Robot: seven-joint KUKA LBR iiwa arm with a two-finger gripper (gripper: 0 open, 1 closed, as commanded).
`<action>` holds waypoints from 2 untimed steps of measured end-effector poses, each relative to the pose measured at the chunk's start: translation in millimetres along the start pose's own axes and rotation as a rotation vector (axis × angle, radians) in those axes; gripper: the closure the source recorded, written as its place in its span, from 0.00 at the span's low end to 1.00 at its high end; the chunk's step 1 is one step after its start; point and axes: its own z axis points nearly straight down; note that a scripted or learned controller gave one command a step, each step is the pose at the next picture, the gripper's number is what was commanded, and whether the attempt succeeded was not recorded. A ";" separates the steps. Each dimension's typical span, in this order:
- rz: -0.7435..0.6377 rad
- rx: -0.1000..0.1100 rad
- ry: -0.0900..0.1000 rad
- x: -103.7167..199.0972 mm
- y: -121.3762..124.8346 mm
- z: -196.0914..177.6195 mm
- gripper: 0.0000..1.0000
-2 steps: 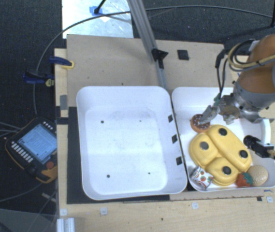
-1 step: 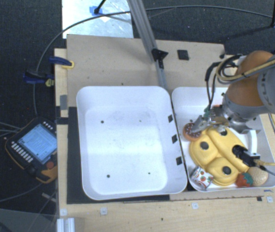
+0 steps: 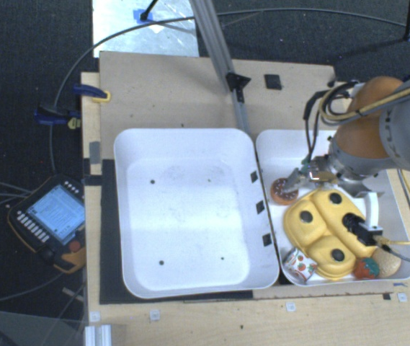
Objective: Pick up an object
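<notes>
Reaching from the right, arm bends over right bin.

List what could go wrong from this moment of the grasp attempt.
The tool hangs by the donut-shaped toy near the right bin's wall; a descent may jam there. The big yellow object crowds the small toys, so a pick nearby could snag or shove them.

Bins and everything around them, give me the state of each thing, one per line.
Left bin: upright on the bench, white floor bare.
Right bin: upright, objects lying at its near end.
Yellow toy: lying flat in the right bin.
Donut: lying flat beside the yellow toy.
Pincer: low over the right bin, next to the donut.
Handheld screen: lit, left of the bench.
</notes>
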 end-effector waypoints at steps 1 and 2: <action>-0.002 -0.004 0.005 2.4 2.0 -9.0 1.00; 0.000 0.024 0.006 0.2 6.5 -73.6 1.00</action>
